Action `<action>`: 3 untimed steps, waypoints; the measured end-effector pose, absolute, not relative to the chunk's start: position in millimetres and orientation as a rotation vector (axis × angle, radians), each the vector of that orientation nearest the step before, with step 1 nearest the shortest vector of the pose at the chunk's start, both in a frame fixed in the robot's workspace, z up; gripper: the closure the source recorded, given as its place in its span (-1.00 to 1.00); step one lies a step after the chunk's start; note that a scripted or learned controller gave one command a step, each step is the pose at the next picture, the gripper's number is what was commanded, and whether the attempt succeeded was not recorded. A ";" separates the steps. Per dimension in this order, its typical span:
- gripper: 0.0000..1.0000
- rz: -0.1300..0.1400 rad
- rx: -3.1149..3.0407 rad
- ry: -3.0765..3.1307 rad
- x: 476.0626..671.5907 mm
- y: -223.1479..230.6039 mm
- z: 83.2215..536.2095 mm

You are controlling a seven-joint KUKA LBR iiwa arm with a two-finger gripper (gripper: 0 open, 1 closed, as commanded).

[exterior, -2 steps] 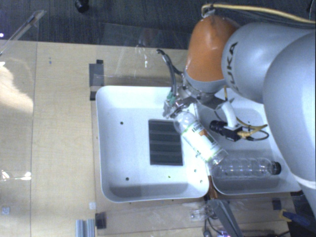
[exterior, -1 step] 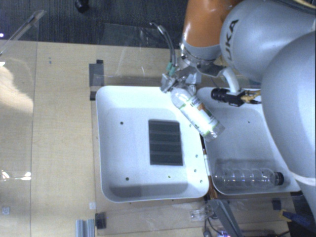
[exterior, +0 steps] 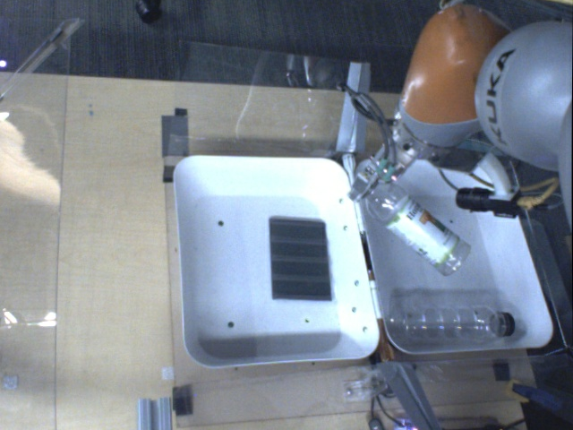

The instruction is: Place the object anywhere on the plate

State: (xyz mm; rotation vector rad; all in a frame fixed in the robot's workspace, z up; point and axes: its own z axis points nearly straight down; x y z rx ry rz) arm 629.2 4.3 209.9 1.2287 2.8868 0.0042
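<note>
Clear bottle [exterior: 452, 322] lies crosswise; labelled bottle [exterior: 419, 229] slants toward claw [exterior: 374, 179]

Open floor around dark plate [exterior: 300, 258]; two bottles [exterior: 421, 229] crowding right bin [exterior: 528, 276].

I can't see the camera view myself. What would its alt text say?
A grey and orange robot arm reaches in from the right, its gripper at the neck of a clear plastic bottle over the right white bin. A second clear bottle lies in that bin; the left bin holds a dark ribbed plate.
</note>
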 end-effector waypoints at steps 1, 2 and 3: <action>1.00 0.008 0.834 3.018 621.0 39.5 283.1; 1.00 0.005 0.372 3.109 649.4 20.0 289.4; 1.00 0.004 0.061 3.136 606.7 39.9 210.6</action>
